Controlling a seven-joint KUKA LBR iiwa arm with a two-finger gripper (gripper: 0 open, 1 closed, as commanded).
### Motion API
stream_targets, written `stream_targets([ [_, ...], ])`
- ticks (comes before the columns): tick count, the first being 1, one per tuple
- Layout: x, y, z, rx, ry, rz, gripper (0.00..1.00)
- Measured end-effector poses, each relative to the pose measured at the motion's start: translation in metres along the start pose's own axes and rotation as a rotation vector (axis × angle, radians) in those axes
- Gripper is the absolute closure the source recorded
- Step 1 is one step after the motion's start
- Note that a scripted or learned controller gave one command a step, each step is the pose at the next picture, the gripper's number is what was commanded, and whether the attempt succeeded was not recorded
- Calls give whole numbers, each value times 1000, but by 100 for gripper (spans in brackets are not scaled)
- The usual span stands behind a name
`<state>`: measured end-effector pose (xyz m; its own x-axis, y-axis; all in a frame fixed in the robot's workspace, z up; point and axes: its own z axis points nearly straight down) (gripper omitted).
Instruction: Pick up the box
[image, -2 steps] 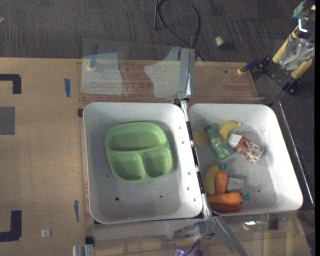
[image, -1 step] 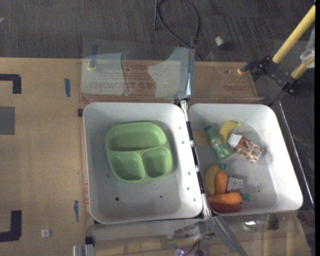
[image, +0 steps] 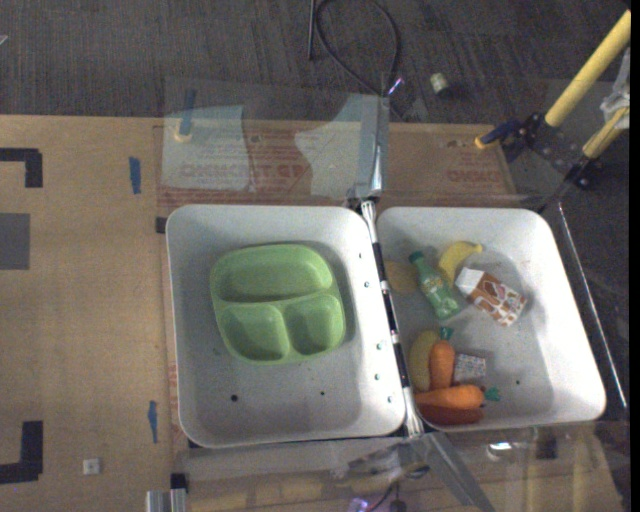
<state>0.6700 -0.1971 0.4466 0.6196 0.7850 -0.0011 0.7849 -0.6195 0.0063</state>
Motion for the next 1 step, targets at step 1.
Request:
stream_targets([
  [1,-27,-16,12,10,-4,634,100],
])
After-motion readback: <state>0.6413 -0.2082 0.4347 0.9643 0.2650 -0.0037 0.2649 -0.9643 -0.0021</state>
